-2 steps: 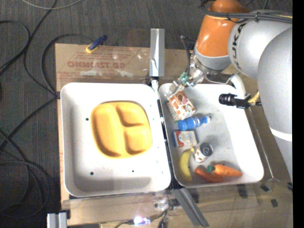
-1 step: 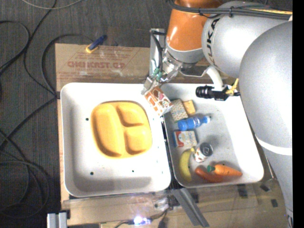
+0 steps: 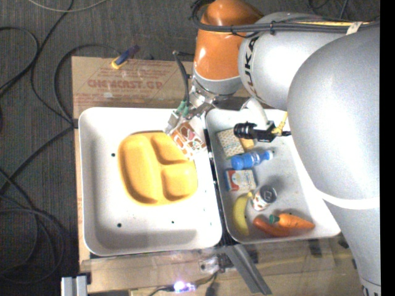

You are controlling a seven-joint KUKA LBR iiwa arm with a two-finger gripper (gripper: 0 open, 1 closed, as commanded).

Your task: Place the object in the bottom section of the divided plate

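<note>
Arm nearest, I judged it mid-carry: gripper hung over a packet at the rim of the plate, pinching or not I couldn't tell; next it needed the bottom section.

Dark grey carpet floor, trailing cables across it, printed cardboard sheet behind

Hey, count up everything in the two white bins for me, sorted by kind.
Divided plate: 1
Small boxes: 3
Blue bottle: 1
Can: 1
Banana: 1
Carrot: 1
Total: 8
</note>
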